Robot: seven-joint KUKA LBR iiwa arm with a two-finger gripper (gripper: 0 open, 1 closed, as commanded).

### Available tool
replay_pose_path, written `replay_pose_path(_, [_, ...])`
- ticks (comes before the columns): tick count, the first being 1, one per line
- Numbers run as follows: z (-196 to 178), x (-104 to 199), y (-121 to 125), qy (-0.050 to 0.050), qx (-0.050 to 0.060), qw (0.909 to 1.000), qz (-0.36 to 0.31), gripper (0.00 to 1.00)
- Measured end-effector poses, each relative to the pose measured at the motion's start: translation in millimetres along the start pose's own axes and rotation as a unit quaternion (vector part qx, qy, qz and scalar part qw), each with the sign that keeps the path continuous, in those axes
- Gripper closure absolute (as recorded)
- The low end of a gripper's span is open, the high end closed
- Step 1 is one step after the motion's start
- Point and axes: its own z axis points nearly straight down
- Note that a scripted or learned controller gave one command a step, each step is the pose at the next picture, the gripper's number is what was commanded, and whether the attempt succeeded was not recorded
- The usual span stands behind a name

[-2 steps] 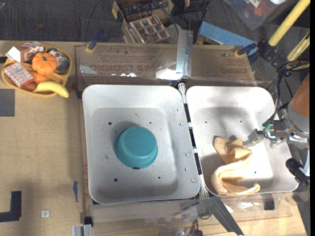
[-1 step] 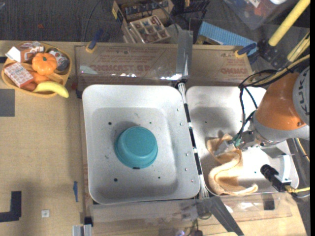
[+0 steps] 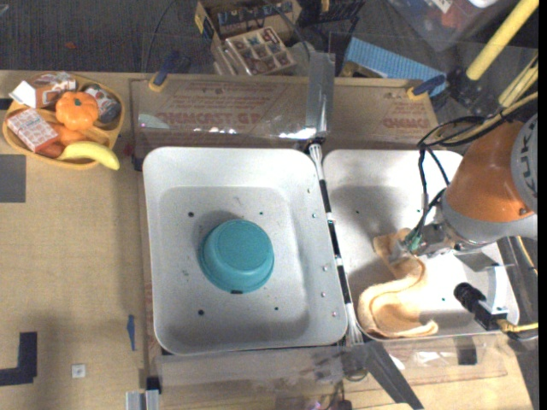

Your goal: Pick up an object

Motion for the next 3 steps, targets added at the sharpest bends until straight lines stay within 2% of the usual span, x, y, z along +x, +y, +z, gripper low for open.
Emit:
replay_pose_path(1, [0.1,-0.3,-0.3,0.0,0.0,1.0,0.0,0.0])
replay_pose_path(2, [-7.2,-2.6,-0.2,0.0,0.0,1.0,0.002,1.0])
replay_pose_path(3, [-83.9,42.6,44.0,0.001,0.006,0.9879,-0.155,1.0])
